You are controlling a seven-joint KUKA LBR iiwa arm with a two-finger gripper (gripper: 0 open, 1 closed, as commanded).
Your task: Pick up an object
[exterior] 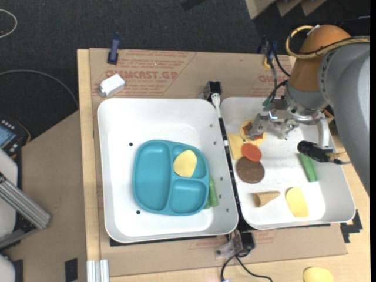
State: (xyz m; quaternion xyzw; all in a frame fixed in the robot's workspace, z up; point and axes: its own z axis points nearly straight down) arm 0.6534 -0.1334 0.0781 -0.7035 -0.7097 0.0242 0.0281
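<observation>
I've got the arm (346, 81) reaching in over the right bin (338, 210), and the gripper (261, 128) is down low at the bin's upper left, right over a small cluster of food toys. I judge this the descent or the grasp itself; nothing sits visibly between the fingers, and I cannot tell how wide they stand from up here. Under the tool there's an orange-red piece (256, 135), partly hidden, touching or just beside a flat yellow wedge (236, 146). Just below, a round red-orange disc (251, 152) and a matte brown disc (250, 170). Further down, a tan cone (265, 198) and a smooth yellow lump (296, 202); a green stick (308, 167) lies to the right. Next move, I reckon: close on one piece, then lift straight up. Left bin (117, 216) holds a glossy teal plate (154, 181), compartmented, with a yellow oval (185, 163) in its upper right section.
</observation>
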